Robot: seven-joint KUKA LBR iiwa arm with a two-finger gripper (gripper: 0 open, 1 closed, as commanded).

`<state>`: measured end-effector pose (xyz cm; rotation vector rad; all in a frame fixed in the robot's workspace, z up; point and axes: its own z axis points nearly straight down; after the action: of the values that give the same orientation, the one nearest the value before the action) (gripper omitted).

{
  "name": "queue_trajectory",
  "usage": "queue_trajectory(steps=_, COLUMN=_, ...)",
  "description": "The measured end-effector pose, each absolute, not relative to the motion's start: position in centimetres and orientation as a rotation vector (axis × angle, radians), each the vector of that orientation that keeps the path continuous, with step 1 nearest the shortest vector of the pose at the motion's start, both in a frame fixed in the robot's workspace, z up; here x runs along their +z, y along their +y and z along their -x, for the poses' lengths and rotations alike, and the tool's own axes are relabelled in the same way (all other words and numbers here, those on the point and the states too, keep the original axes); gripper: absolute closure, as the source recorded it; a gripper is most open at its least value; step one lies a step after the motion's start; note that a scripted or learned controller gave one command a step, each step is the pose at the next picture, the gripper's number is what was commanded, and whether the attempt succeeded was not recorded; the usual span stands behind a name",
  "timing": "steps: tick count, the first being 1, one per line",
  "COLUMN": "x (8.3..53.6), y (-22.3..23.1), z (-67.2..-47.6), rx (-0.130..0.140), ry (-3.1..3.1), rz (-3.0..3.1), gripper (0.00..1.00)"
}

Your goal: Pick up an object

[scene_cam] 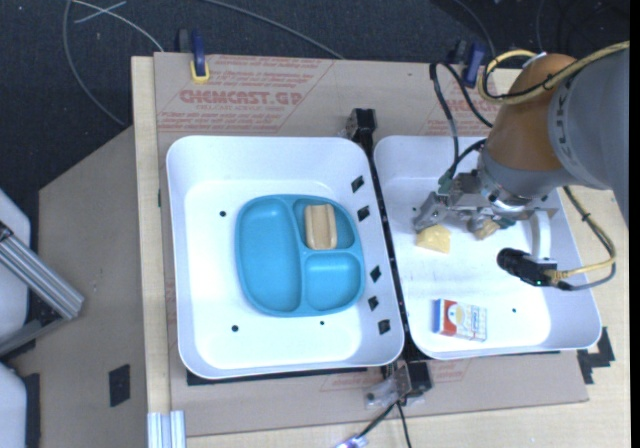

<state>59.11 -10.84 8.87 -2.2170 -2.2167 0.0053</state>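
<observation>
My gripper (462, 214) is low in the right bin (570, 331), near its upper middle, beneath the grey arm and its orange band (530, 131). A pale yellow wedge-shaped piece (433, 239) lies on the bin floor just below and left of the gripper, close to it or touching it. A small tan piece (487, 228) peeks out at the gripper's lower right edge. A small red, white and blue packet (459, 319) lies flat farther toward the front of the same bin.
The left bin (200, 326) holds a blue divided plate (270, 266) with a tan block (320, 226) in its upper right compartment. A black connector (520, 263) on a yellow cable hangs over the right bin. Black clips line the divider between the bins.
</observation>
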Motion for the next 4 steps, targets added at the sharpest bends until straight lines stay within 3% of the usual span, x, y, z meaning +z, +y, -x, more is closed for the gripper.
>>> queue_trajectory(steps=1, x=10.4, y=-10.9, z=-59.3, rx=-0.002, ry=-2.220, rz=2.221, gripper=1.00)
queue_trajectory(steps=4, x=28.8, y=-10.7, z=-60.5, rx=-0.006, ry=-2.226, rz=2.225, gripper=1.00)
